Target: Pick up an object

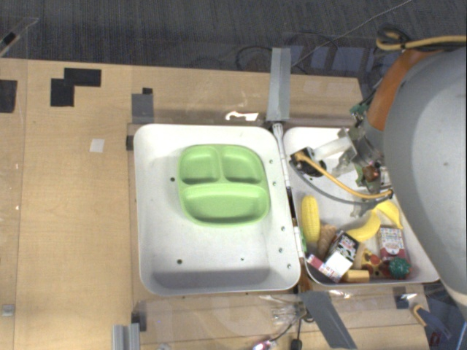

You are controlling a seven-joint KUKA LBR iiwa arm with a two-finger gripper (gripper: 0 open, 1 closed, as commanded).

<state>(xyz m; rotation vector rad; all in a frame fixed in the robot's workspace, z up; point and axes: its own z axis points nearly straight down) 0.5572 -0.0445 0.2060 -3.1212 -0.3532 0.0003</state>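
Note:
The right bin (321,137) holds a pile of small items along its near side. A yellow corn cob (310,219) lies at the left, and a banana (376,221) lies toward the right. A red and white packet (392,240) sits beside the banana. A small white and red box (336,258) lies near the front rim, with a green ball (398,268) and a tan block (357,274) close by. My gripper (367,175) hangs over the middle of this bin, just above and behind the banana. I see nothing between its fingers.
The left bin (157,217) holds a green divided plate (222,182) at its centre. A metal post (278,86) stands behind the gap between the bins. The grey arm (430,144) covers the right bin's right side.

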